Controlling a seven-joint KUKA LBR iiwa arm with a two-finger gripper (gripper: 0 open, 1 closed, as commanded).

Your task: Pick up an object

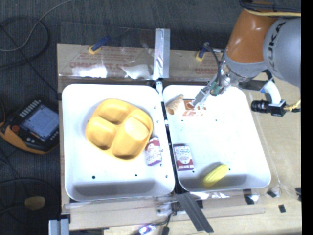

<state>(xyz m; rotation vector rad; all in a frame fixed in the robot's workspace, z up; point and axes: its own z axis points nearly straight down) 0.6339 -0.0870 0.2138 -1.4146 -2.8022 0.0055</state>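
At the near edge of the worktop [288, 199] stand two white bins side by side. In the right bin [247, 131], closest to us, lies a small yellow toy [215, 174] shaped a bit like a lemon or banana. Just left of it, near the wall between the bins, lies a little red and white packet [183, 157]. A second packet [153, 152] like it lies on the other side of that wall, in the left bin [78, 175], touching a big yellow dish [118, 128] with three bumps. That dish takes up the middle of the left bin.

Farther back in the right bin are a flat red and white card [194, 113] and a small tan thing [174, 104] near the back left corner. The hand [201, 98] is low over the card, just right of the tan thing. I cannot tell if it is open or closed, and I see nothing held in it. The grey and orange arm [259, 35] comes in from the back right.

Down on the floor to the left sits an orange and black controller [30, 126].
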